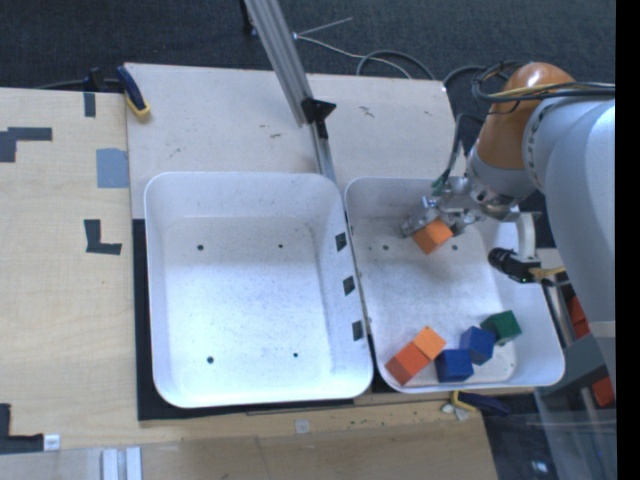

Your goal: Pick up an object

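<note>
- Up near the right bin's (520, 368) far wall, an orange block (433, 236) sits pinched between the gripper's (437, 226) fingers.
- Along that bin's near wall lie red (405, 364), orange (429, 343), two blue (455, 365) and green (501, 325) blocks.

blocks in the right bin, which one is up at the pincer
The orange block at the pincer, alone near the right bin's far end. The other blocks sit clustered at its near edge.

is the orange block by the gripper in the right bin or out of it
In. The orange block sits inside the right bin, near its far end, directly under the gripper. Cannot tell whether it rests on the floor or is lifted.
</note>
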